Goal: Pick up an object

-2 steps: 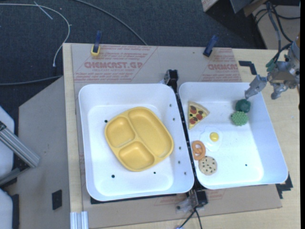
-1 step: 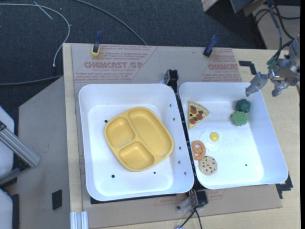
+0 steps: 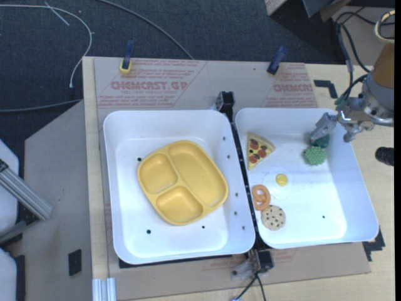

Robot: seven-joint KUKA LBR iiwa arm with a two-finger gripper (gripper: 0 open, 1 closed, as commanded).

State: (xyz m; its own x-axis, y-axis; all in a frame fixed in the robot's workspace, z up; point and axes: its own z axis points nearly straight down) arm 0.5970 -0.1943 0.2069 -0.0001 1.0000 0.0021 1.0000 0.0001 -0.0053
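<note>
A grey robot arm (image 3: 376,89) reaches in from the right edge of the frame, its gripper (image 3: 324,132) hanging over the upper right part of the right-hand white bin (image 3: 351,224). The fingers are blurred and seen from above, so whether they are wide, narrow or closed on anything cannot be told. Directly below the gripper in the frame, just beside its tip, a small green broccoli toy (image 3: 315,155) lies on the bin floor near the upper right corner. Along the left wall of the same bin, a pizza slice (image 3: 257,150) lies at the top, a fried egg (image 3: 279,182) sits a little lower and toward the centre, a pretzel (image 3: 260,196) lies just below and left of the egg, and a chocolate-chip cookie (image 3: 273,217) rests right under the pretzel near the lower left corner. In the left-hand white bin (image 3: 119,231), at the centre of the frame, a yellow divided tray (image 3: 182,181) with three compartments lies flat and turned at a slant. Both bins sit side by side on a cardboard sheet (image 3: 156,83) printed with red lettering, held at the top edge by two blue clamps (image 3: 128,58).
</note>
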